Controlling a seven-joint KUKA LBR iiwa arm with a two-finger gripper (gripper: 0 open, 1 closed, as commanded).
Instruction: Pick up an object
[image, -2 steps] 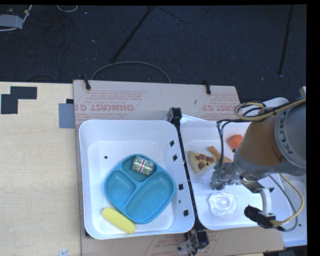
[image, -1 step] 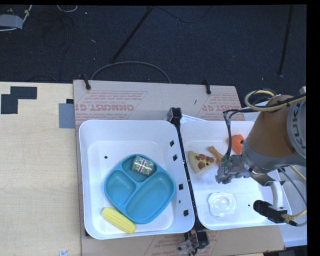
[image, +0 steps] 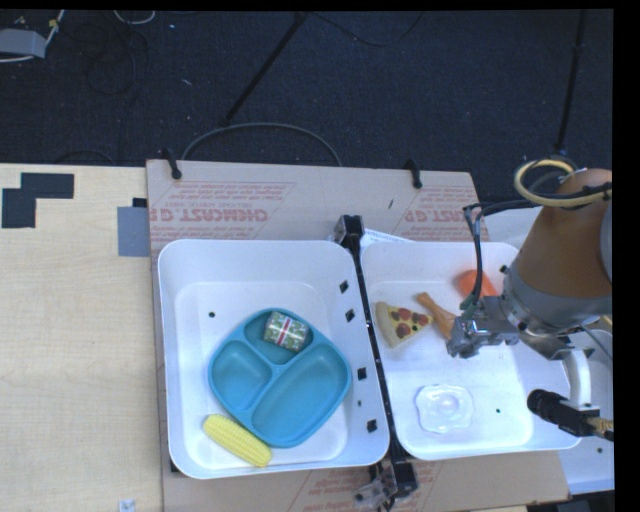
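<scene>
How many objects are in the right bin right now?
4, possibly more hidden under the arm: a pizza slice near the divider, a tan stick beside it, an orange piece partly behind the arm, and a clear lid near the front.

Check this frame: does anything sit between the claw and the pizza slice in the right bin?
Nothing visible does. The claw hangs just right of the pizza slice; a thin orange-brown stick lies along the slice's upper right edge, close beside that gap.

Open right-bin floor between pizza slice (image: 404, 323) and clear lid (image: 444, 408).
</scene>
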